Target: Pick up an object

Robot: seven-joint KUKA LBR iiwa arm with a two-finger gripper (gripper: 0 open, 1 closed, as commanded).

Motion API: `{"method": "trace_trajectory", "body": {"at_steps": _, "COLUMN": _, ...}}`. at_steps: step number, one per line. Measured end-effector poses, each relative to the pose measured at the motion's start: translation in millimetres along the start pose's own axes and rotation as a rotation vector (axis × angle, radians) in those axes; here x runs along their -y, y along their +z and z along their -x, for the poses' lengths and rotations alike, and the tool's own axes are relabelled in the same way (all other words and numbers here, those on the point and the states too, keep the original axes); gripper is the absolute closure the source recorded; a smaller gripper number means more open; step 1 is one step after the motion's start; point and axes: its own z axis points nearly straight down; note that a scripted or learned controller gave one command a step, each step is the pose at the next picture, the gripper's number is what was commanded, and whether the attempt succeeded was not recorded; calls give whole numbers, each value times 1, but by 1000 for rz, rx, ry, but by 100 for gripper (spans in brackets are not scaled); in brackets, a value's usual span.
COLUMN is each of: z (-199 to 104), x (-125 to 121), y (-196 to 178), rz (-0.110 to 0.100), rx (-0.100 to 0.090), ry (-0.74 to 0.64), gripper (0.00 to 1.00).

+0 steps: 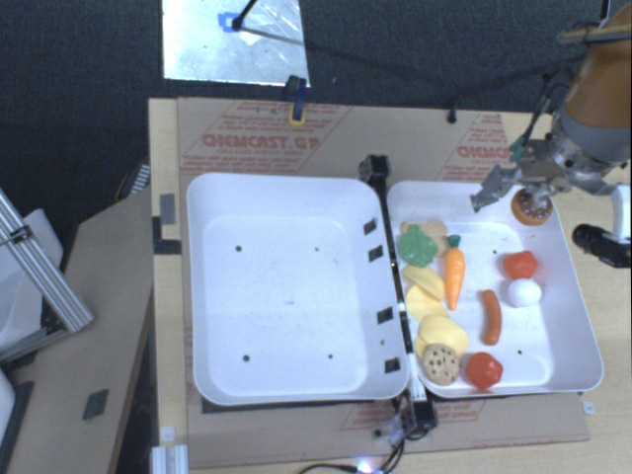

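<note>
Donut [533, 207] half hidden under gripper [515, 192]

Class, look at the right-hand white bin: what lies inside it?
Inside the right bin: broccoli, carrot, sausage, white egg, two tomatoes, cookie, yellow pieces. A donut sits partly covered beneath the gripper.

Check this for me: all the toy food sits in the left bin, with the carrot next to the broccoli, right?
Not quite. The camera view shows the toy food in the right bin, not the left bin. The carrot does lie beside the broccoli.
</note>
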Motion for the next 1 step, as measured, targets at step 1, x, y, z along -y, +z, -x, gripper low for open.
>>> {"method": "trace_trajectory", "body": {"at_steps": 1, "z": 38, "x": 16, "y": 123, "rz": 22, "rx": 9, "ry": -3, "gripper": 0}}
